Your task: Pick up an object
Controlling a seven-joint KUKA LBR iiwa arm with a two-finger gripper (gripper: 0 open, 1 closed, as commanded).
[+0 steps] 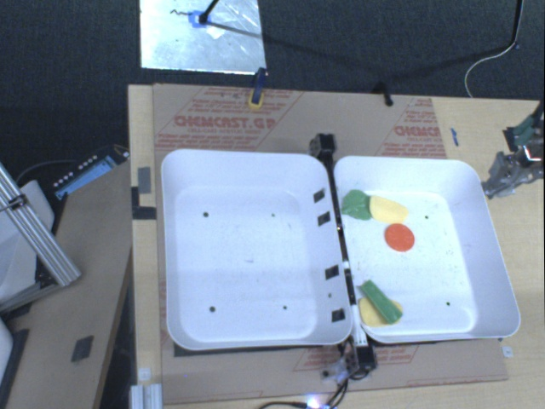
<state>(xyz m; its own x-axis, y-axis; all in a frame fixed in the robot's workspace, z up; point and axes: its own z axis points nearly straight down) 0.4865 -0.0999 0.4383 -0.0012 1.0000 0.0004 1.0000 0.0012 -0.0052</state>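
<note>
Tabletop (85, 254): tan, w/ printed cardboard sheet (289, 118) under two white bins set side by side, touching along a clipped centre seam.

Left bin (243, 250): bare white floor, a few small dark dots.

Right bin (460, 245): holds all loose items, grouped toward its left half.

Hand (511, 173): at the far right edge of view, outside the right bin, just beyond its upper-right corner, over bare tabletop. Grey metal, partly cut off by the frame edge. Opening can't be told; nothing seen held. Not touching any item; well apart from all of them.

Items in right bin, largest first:
- Green long piece (380, 302), near lower-left corner, long axis diagonal, upper-left to lower-right; lies across a yellow piece (369, 314) beneath it.
- Yellow oval (388, 208), upper left, long axis roughly left-right, touching a green lump (356, 204) on its left; the lump sits just beside the seam.
- Orange disc (399, 238), round, just below the yellow oval, lying apart.

Obstructions: bin's right wall stands between hand and items.

Beyond the tabletop: silver sheet (202, 22) on dark floor, top left; metal rail (34, 237) at left edge.
</note>
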